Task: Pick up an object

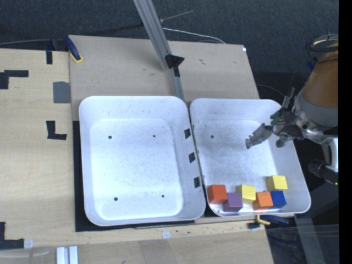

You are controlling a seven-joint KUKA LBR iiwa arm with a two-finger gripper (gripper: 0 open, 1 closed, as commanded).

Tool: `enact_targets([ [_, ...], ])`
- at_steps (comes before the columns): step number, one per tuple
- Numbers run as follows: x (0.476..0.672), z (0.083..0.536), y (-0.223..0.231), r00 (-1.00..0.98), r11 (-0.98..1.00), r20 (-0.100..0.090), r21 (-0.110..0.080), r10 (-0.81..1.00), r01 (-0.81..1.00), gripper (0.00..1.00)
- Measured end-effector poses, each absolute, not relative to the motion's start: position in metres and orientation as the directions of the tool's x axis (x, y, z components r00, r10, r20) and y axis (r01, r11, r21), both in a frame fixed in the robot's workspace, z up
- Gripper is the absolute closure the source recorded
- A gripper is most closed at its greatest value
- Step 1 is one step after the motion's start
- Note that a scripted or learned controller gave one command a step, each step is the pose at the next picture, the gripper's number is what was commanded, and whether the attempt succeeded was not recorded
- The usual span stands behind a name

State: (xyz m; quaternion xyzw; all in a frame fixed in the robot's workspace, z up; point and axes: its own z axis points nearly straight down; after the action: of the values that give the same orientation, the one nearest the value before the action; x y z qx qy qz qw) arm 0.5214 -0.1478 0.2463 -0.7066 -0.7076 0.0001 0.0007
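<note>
Several small blocks lie along the front edge of the right bin (231, 120): an orange block (217, 192), a purple block (234, 201), a yellow block (248, 192), a second orange block (264, 199), a blue block (278, 199) and another yellow block (276, 182). My gripper (265, 142) hangs over the right half of this bin, well behind the blocks and apart from them. It is open, with one finger (256, 138) reaching left, and nothing sits between the fingers.
The left bin (88, 120) stands beside the right one, joined by black clips (191, 157). A grey metal pole (157, 29) slants in from the back. The arm's orange band (324, 87) is at the right edge.
</note>
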Motion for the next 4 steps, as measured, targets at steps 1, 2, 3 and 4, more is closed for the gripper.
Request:
enact_targets([
  [1, 0.533, 0.229, -0.117, -0.004, 0.004, 0.001, -0.003, 1.000, 1.000, 0.00],
  [2, 0.525, 0.263, -0.078, -0.006, 0.006, 0.001, 0.001, 1.000, 1.000, 0.00],
  [3, 0.613, 0.241, -0.067, -0.003, 0.003, -0.001, 0.000, 1.000, 1.000, 0.00],
  [4, 0.631, 0.182, -0.190, 0.005, -0.005, -0.004, -0.004, 1.000, 1.000, 0.00],
])
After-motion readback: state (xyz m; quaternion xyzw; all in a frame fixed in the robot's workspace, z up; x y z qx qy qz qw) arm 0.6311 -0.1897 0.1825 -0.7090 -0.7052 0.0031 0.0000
